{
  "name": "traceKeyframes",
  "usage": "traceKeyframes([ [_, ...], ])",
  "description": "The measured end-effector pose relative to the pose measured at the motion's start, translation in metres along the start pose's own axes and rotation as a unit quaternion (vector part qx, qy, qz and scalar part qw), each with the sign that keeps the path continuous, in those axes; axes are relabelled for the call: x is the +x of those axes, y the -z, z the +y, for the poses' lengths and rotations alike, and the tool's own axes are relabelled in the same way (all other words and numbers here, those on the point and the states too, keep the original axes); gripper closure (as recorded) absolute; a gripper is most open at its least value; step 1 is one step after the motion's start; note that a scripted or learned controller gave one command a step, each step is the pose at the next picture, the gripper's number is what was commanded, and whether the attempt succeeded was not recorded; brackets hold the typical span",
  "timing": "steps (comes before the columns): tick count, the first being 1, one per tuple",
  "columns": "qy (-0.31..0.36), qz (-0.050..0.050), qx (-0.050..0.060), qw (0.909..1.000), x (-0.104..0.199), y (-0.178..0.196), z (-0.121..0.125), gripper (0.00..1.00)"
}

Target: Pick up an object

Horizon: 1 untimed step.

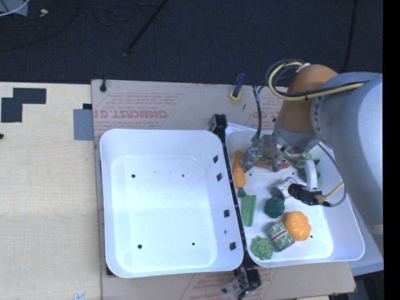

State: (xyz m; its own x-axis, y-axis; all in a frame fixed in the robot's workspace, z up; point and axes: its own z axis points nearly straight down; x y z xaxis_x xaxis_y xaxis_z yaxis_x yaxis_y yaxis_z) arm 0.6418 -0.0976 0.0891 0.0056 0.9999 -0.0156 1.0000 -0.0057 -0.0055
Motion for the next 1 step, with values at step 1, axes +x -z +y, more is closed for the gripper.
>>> traceKeyframes([
  [1,0.000,0.000,0.000,1.0000,0.0002,0.0000,0.0001,0.00],
])
